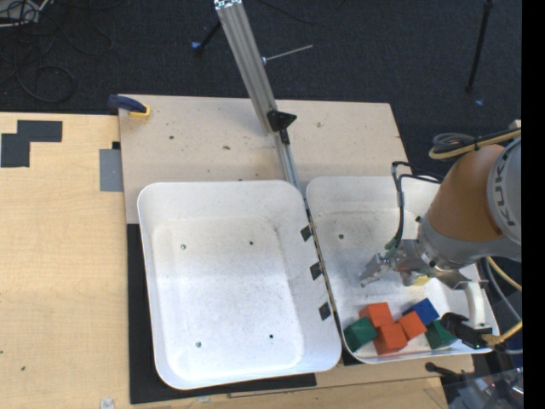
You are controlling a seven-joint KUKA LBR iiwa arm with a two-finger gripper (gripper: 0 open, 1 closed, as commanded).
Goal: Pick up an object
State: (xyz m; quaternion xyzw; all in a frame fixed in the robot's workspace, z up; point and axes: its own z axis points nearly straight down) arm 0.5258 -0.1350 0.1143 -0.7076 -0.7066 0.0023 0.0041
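Nothing picked yet: gripper (381, 267) hovering low in right bin (358, 207), fingers spread with nothing between, blocks (396, 324) clustered at near corner just below, approach and grasp left to do.

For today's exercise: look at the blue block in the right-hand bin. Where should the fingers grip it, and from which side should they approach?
Probably from above. The blue block sits at the edge of the cluster, with an orange block touching its lower left and a green block just below. Its upper-right side looks free, so grip across its upper-left and lower-right faces, avoiding the neighbours. The gripper is above the pile.
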